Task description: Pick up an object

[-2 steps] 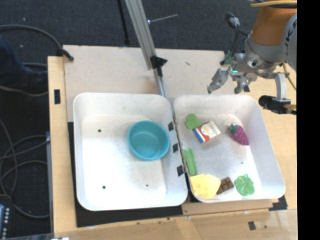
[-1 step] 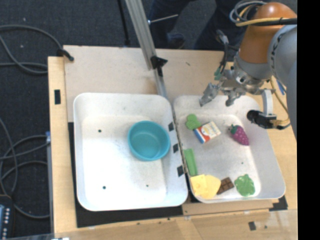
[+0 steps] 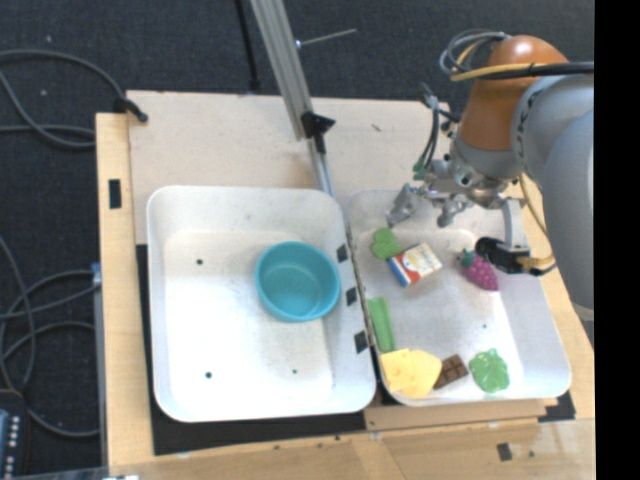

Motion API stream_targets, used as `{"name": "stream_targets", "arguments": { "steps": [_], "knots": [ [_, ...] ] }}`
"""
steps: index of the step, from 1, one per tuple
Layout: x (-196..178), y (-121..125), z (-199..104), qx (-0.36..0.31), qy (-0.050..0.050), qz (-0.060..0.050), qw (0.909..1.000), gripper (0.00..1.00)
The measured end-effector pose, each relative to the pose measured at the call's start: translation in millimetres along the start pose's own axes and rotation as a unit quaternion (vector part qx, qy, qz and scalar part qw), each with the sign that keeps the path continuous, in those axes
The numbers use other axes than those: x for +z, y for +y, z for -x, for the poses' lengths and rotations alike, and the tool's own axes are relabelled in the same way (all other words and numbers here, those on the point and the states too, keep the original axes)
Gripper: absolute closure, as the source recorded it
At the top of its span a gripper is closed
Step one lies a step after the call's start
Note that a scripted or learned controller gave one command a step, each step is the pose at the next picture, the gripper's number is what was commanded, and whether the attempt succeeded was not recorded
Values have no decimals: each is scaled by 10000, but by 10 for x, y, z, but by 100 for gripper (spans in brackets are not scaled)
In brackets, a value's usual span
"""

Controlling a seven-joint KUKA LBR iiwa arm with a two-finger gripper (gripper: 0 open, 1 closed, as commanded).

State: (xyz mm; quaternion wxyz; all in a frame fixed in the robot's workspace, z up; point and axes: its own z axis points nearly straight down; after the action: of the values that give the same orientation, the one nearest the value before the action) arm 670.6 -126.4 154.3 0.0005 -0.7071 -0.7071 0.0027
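Note:
My gripper [image 3: 428, 209] hangs over the far edge of the right bin [image 3: 520, 338], fingers spread apart with nothing between them. Just below it lie a small green piece [image 3: 385, 243] and a red, white and blue box [image 3: 415, 264]. A purple grape bunch [image 3: 479, 271] rests to the right of the box. Along the bin's left wall lies a green stick [image 3: 380, 322]. At the near edge sit a yellow wedge [image 3: 409, 371], a brown chocolate piece [image 3: 453, 370] and a green leafy toy [image 3: 489, 370].
The left bin [image 3: 190, 368] holds a blue bowl [image 3: 297, 280]. A slanted metal post [image 3: 285, 58] rises behind the bins, ending near the divider. Black cables lie on the floor at the left.

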Motion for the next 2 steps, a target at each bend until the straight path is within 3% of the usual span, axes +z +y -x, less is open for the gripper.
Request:
{"name": "stream_targets", "arguments": {
  "steps": [1,2],
  "knots": [
    [527,-7,16,6,1,1,10000,0],
    [374,14,24,10,1,41,10000,100]
  ]
}}
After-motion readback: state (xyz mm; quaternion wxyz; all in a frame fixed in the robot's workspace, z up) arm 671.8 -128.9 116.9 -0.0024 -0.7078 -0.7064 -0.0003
